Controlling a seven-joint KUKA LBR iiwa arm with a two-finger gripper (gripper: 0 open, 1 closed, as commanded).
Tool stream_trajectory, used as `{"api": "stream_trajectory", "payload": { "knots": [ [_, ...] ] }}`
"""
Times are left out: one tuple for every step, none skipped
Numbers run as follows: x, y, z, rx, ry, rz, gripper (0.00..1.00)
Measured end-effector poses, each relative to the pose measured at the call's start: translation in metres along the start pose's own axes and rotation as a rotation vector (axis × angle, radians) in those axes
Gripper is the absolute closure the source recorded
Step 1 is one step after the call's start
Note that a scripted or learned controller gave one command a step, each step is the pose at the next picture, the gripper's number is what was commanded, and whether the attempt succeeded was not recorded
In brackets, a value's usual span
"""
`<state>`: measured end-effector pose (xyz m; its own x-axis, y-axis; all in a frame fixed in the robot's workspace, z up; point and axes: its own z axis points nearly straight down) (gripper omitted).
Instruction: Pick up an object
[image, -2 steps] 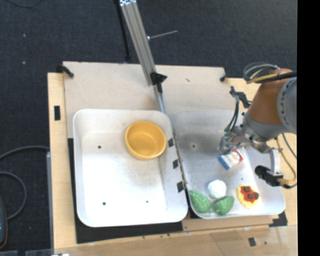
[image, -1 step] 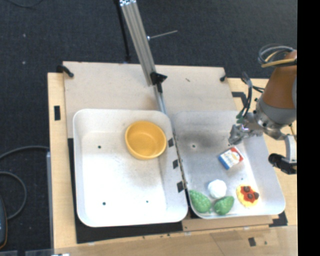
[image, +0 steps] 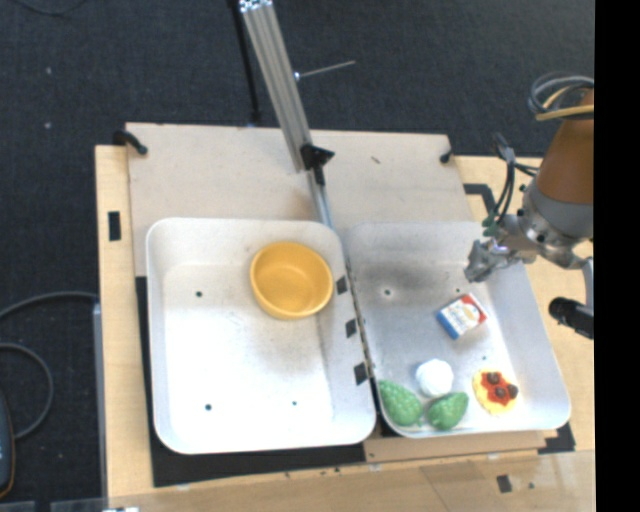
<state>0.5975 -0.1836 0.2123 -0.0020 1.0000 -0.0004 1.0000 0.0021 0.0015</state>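
My gripper (image: 478, 266) hangs over the upper right part of the right bin (image: 400, 262), above and a little right of a small white carton with red and blue print (image: 461, 316). Nothing shows between its fingers. Lower in that bin lie a white ball (image: 435, 376), two green leafy pieces (image: 402, 403) (image: 448, 410) and a yellow piece with red spots (image: 495, 391). A yellow bowl (image: 290, 279) sits upright in the upper part of the left bin (image: 200, 380).
A slanted metal post (image: 283, 85) rises from the bench behind the seam between the bins. Cables and the arm's grey and orange body (image: 565, 190) stand at the right edge. Bare bin floor lies left of the carton.
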Motion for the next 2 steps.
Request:
{"api": "stream_trajectory", "payload": {
  "knots": [
    [0.043,-0.005,-0.001,0.001,0.0,-0.003,1.0],
    [0.104,-0.016,-0.007,0.0,0.002,-0.006,1.0]
  ]
}}
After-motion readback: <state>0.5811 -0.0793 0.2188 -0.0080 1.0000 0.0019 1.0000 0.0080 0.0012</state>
